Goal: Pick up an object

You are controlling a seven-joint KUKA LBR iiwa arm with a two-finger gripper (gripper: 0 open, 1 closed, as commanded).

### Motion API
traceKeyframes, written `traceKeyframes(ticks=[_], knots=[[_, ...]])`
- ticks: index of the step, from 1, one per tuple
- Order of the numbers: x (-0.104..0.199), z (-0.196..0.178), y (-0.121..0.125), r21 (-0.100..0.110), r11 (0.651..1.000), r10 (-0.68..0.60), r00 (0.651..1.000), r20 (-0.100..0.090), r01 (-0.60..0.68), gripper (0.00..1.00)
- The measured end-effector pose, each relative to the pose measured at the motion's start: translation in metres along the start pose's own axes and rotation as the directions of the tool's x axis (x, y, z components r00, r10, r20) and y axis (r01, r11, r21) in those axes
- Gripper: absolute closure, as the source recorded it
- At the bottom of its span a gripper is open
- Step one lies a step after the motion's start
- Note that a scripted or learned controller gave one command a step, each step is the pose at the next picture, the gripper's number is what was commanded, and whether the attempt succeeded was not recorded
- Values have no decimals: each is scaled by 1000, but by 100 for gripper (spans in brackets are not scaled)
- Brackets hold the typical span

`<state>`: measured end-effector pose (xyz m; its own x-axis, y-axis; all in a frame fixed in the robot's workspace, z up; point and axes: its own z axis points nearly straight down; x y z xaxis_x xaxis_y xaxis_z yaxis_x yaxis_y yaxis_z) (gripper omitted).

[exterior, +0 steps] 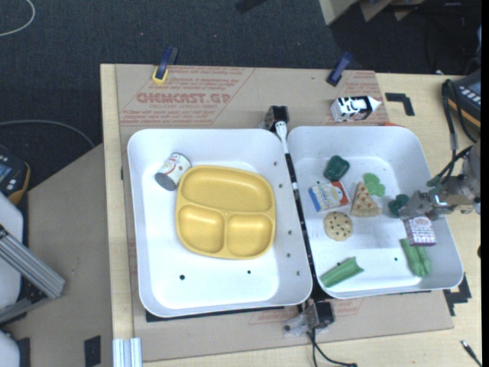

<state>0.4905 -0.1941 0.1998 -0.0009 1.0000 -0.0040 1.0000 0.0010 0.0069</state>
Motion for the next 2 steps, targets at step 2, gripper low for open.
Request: traceKeyframes(ticks=[2], knots=[[35, -31, 52, 1, 1000, -6, 1000, -3, 6, 100]])
